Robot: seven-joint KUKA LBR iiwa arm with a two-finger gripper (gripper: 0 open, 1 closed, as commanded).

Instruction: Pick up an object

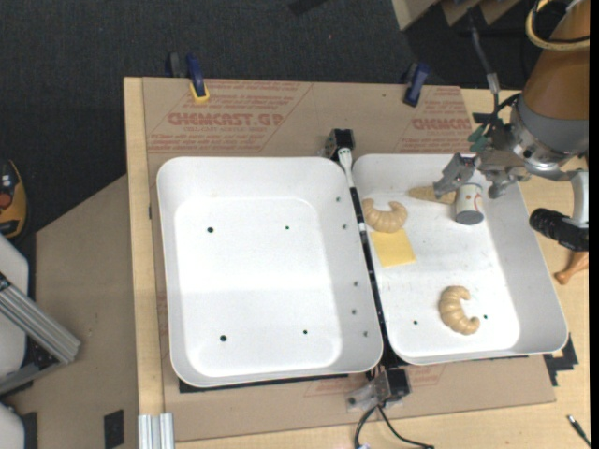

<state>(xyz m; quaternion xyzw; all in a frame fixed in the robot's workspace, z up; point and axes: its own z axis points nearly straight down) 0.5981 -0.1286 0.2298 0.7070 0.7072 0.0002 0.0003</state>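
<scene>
Camera view has my gripper point(465, 199) low over the right bin point(524, 279), at its far side; finger spread I cannot tell. One croissant point(386, 216) lies to its left, another point(459, 309) nearer the front.

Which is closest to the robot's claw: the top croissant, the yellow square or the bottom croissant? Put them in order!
From the gripper, in the right bin's far part:
1. Top croissant, to the claw's left, by the divider.
2. Yellow square, just below that croissant.
3. Bottom croissant, near the bin's front edge.
</scene>
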